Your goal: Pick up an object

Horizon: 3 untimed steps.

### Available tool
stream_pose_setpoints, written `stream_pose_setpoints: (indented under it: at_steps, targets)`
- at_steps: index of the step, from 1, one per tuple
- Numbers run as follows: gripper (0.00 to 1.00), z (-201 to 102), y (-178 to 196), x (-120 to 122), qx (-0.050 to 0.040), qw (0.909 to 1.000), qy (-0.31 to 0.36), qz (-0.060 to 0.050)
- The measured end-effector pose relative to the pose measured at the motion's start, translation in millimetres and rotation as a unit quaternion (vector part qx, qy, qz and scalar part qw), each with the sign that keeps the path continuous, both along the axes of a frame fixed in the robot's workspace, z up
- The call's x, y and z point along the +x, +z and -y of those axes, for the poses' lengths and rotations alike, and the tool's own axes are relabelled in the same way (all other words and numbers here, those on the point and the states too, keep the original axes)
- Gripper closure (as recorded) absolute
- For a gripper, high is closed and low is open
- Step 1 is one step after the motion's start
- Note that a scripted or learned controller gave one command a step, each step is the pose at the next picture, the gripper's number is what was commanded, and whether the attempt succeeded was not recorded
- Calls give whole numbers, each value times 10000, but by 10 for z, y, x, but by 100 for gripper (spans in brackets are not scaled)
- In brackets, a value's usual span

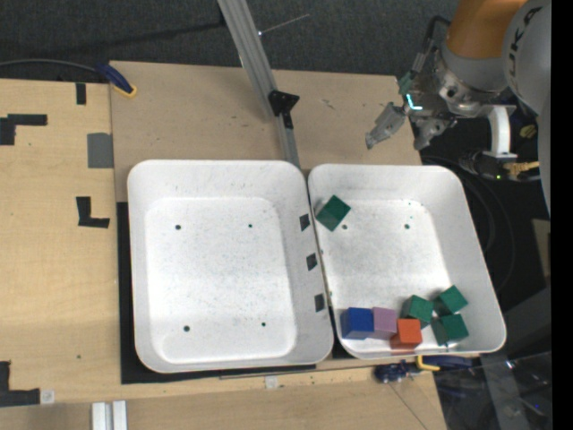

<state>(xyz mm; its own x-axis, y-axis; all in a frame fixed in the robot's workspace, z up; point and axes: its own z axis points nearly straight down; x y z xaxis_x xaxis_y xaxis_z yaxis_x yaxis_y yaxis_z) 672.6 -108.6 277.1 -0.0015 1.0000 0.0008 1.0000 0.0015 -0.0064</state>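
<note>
While my gripper (400, 125) hangs beyond the right bin's (466, 206) far rim, jaws apart and empty, the lone green block (333, 212) lies nearer and leftward.

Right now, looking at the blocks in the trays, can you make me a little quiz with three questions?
1. True or false: the lone green block sits in the left bin.
2. Which block lies between the blue block and the orange block? A) pink block B) yellow block C) black block
3. Fill in: the gripper hangs above the bench, beyond the far edge of the ______ bin.

Key: 1. False, it is in the right bin. 2. A, the pink block. 3. right.
</note>
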Motion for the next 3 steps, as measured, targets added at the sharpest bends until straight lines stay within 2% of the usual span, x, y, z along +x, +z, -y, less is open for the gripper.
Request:
stream_pose_setpoints:
  at_steps: [1, 3]
  targets:
    - [0, 2, 32, 7, -10, 10000, 4, 23]
    - [0, 94, -1169, 27, -10, 10000, -5, -2]
